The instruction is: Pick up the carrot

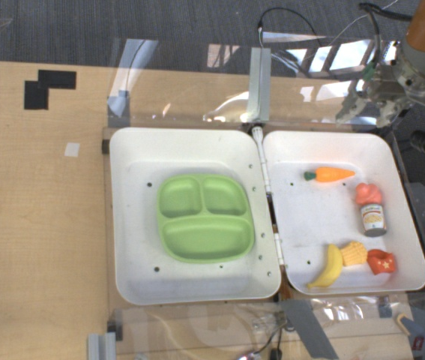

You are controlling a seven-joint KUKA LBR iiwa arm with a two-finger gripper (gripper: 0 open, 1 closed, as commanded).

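The carrot (330, 175) lies flat in the right bin (294, 261), near its far wall. It looks light, rigid, smooth plastic; I would pinch across its thick middle. My gripper (381, 100) hovers beyond the bin.
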